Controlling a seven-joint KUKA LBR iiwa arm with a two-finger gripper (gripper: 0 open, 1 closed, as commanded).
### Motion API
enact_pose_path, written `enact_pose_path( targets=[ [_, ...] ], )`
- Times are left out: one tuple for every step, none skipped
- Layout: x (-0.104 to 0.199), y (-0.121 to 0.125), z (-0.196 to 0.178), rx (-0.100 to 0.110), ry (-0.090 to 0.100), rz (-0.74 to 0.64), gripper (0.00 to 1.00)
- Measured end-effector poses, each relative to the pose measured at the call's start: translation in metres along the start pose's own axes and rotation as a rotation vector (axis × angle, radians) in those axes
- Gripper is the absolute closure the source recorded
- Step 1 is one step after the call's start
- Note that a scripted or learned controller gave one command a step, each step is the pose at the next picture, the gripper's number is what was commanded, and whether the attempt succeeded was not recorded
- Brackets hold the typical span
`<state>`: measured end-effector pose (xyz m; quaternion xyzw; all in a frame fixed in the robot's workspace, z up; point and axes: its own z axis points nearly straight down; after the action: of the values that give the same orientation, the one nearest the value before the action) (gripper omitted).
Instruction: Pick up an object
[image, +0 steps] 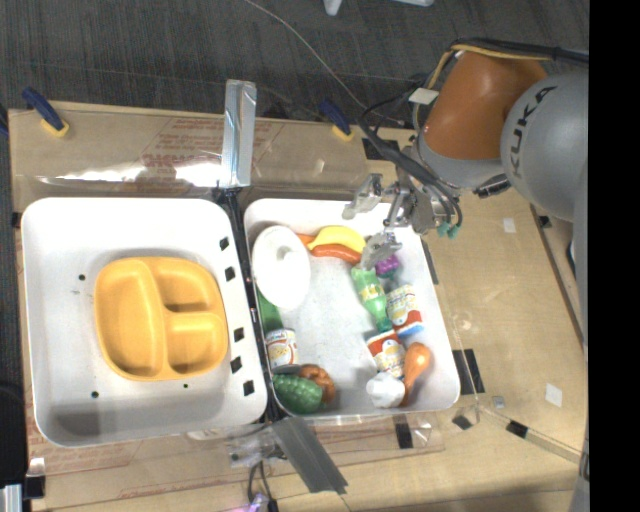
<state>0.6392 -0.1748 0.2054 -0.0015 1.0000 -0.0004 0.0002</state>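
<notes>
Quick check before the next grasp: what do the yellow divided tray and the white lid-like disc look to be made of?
Yellow divided tray: looks like moulded plastic, matte to slightly satin; one even colour, rounded compartment edges, soft highlights. White disc in the right bin: probably smooth plastic too; uniform white with a small raised centre, though ceramic can't be excluded from this view.

Setting was a robotics lab, not a home or kitchen: a grey industrial arm (560, 120) with an orange band stood over a wooden table (500, 300) that carried two shallow white bins, the left bin (50, 300) and the right bin (330, 210), set side by side as a fixed test rig. Blue clamps (45, 110) gripped the table's far edge, black tape marks (470, 370) sat on its surface, and loose cables (300, 50) ran across the dark floor behind. The right bin held toy food (335, 242) and small plastic props rather than real groceries; the left held a yellow divided tray (160, 315).
</notes>
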Motion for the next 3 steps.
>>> enact_pose_path(
  targets=[
    [0.088, -0.007, 0.113, -0.001, -0.001, -0.076, 0.00],
    [0.009, 0.016, 0.112, -0.001, -0.002, 0.319, 0.00],
    [0.062, -0.036, 0.111, 0.000, -0.003, 0.379, 0.00]
  ],
)
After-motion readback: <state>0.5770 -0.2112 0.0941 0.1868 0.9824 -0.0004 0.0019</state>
